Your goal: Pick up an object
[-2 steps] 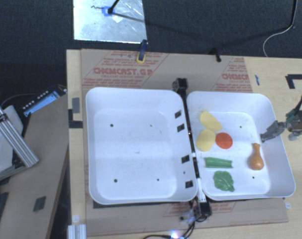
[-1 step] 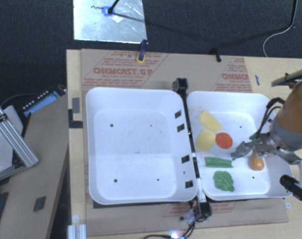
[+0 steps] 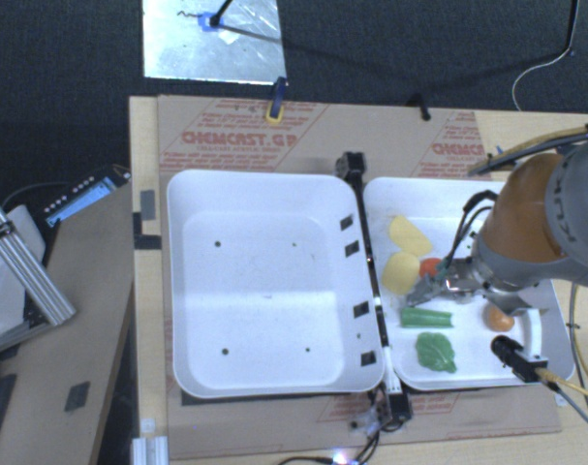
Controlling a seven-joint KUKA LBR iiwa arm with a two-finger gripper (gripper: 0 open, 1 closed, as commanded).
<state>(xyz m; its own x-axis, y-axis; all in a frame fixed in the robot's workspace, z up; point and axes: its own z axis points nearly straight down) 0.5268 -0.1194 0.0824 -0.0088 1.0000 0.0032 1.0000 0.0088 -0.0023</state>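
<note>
Lying on cardboard sheet (image 3: 303,134) over bench (image 3: 143,250), two bins; fingers (image 3: 431,291) state unclear

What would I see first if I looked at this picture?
First, the big grey arm with its orange band, reaching in from the right over the right bin. Below it lie bright toys: two yellow pieces, a green stick and a green leafy piece.

I'm seeing two yellow pieces (image 3: 404,250), a red piece (image 3: 429,266), a green stick (image 3: 426,317), a green leafy piece (image 3: 435,351) and an orange ball (image 3: 498,317) lying in the right bin (image 3: 468,381).
</note>
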